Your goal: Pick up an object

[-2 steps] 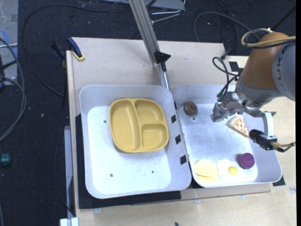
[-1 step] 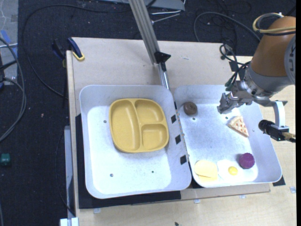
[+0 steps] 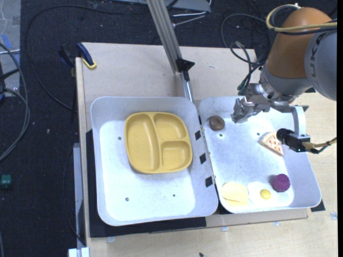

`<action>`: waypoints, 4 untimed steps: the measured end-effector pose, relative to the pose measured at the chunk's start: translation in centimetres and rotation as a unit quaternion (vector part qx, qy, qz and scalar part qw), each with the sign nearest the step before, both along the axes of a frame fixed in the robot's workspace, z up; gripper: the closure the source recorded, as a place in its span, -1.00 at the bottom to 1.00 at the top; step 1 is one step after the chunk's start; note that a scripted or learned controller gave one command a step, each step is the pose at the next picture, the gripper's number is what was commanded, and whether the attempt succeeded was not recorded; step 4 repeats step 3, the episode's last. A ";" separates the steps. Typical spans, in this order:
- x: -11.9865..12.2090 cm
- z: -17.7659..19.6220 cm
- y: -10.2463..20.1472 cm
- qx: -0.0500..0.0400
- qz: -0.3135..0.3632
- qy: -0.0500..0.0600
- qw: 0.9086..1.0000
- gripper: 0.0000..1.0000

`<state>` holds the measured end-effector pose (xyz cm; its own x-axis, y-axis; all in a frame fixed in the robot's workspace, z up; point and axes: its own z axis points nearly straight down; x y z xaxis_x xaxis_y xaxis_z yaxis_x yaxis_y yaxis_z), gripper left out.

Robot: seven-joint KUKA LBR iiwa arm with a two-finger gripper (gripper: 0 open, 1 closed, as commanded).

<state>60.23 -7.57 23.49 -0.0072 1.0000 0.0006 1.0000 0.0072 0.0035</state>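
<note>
Brown nut [image 3: 216, 123] lies at right bin's [image 3: 236, 159] far-left corner, apart from the other items, so an easy target. Gripper [image 3: 240, 113] hangs just beside it, nothing between fingers; jaw spread unreadable.

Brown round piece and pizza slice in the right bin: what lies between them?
Camera view: nothing sits on the bin floor between the brown round piece and the pizza slice; the end effector hangs above that stretch.

No readable text, labels, brands or numbers on the bins, the tray or the arm
</note>
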 end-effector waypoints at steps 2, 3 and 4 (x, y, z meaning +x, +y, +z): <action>2.0 0.0 9.6 0.000 0.001 0.001 1.000 1.00; 2.9 0.8 14.4 0.000 0.000 0.000 1.000 1.00; 2.9 0.8 14.4 0.000 0.000 0.000 1.000 1.00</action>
